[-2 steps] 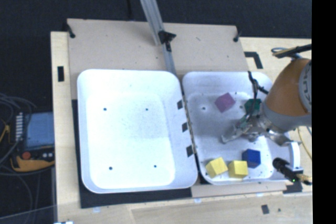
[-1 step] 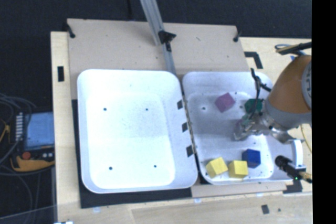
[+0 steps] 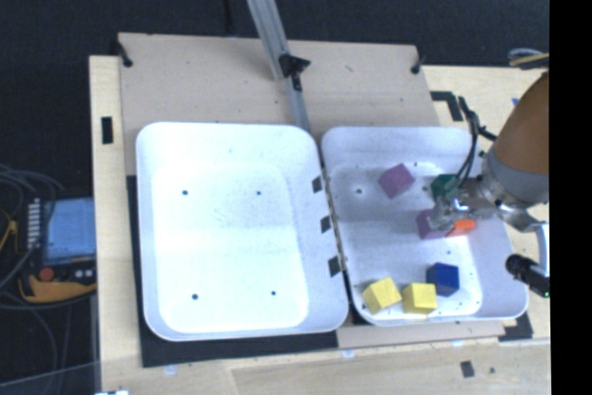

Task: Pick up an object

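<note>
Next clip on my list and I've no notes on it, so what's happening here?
The arm reaches in from the right over the right bin, with its tool low among the blocks. The tool is right at a purple block, with something orange beside it; whether it grips anything can't be told. Another purple block lies further back, and a blue block and two yellow blocks sit near the front. The left bin is beside it.

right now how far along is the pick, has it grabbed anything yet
Done: the arm has reached into the right bin, with the gripper low over a purple block. In hand: nothing clearly lifted. Left: a secure grasp and lift; I can't confirm it holds the block.
</note>
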